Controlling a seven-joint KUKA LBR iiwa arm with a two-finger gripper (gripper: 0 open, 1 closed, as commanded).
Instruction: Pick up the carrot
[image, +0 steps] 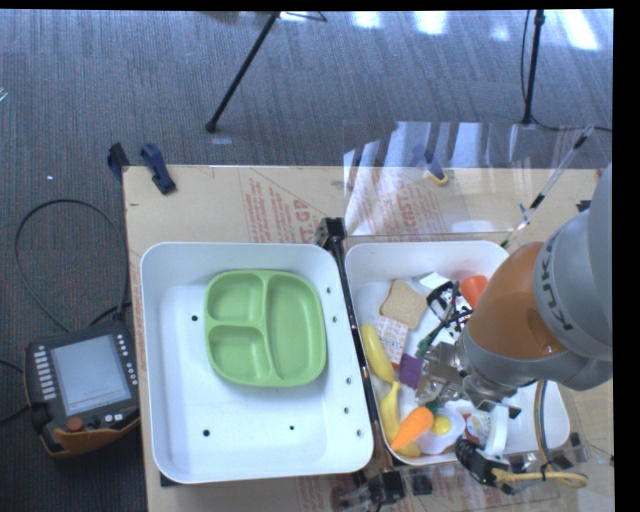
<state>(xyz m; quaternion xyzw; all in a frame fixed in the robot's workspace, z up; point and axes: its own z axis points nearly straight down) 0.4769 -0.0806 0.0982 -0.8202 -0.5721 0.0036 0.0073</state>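
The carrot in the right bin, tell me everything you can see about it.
The carrot looks like a smooth plastic toy: an orange tapered body, its pointed tip toward the bin's near-left corner. It lies tilted on the floor of the right bin, near the front wall. A yellow piece sits against its thick end, and the arm hangs just above it.

A green divided plate (266, 327) sits in the left bin (170, 400) (banana (376, 352) opposite).

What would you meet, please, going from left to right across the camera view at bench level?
Handheld control screen → green plate in the left bin → banana → carrot → robot arm.
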